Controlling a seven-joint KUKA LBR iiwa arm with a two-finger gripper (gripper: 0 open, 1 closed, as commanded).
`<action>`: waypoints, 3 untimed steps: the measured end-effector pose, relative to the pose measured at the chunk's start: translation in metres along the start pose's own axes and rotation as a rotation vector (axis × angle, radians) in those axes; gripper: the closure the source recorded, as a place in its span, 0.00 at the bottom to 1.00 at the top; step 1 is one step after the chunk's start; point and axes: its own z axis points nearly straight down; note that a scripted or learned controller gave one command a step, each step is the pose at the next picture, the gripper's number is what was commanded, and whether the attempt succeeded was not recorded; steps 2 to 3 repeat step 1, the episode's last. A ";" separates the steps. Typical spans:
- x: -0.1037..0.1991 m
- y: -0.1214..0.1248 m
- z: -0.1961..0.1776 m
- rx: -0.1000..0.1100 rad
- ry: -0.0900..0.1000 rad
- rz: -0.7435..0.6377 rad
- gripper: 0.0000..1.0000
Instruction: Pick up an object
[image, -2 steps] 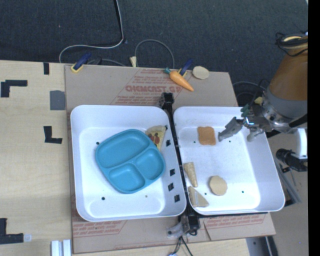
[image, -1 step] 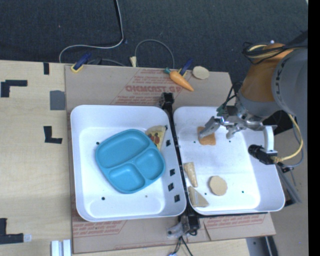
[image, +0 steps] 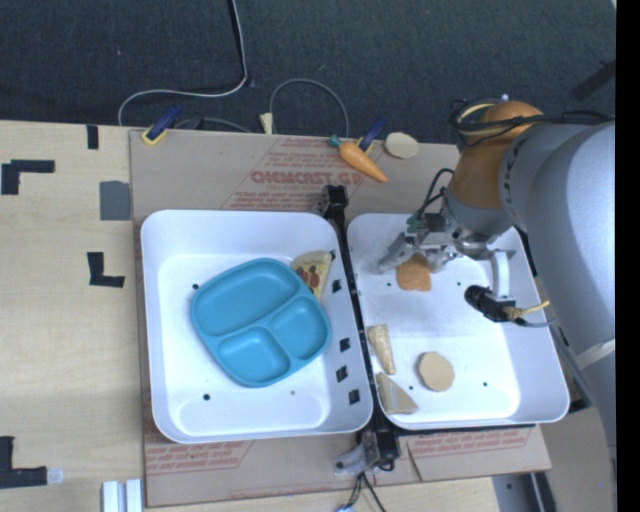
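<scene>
The grey arm (image: 570, 200) loomed nearest. Its end effector (image: 420, 250) hovered at twelve o'clock in the right bin (image: 540, 400), directly over an orange-brown food piece (image: 413, 276); I could not tell its opening. A misaligned closure might nudge the piece aside.

An orange-brown piece (image: 414, 276) is seen just below the end effector (image: 420, 250) in the right bin (image: 500, 390); a blue divided plate (image: 262, 320) is held in the left bin (image: 170, 330).

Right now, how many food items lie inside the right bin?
4: an orange-brown piece at the gripper, a round cookie, and two pale wedges along the left wall. The arm may hide more.
</scene>
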 end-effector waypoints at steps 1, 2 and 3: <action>-0.001 0.001 -0.016 -0.002 0.000 0.000 1.00; -0.001 0.001 -0.016 -0.002 0.000 0.000 1.00; -0.001 0.001 -0.016 -0.002 0.000 0.000 1.00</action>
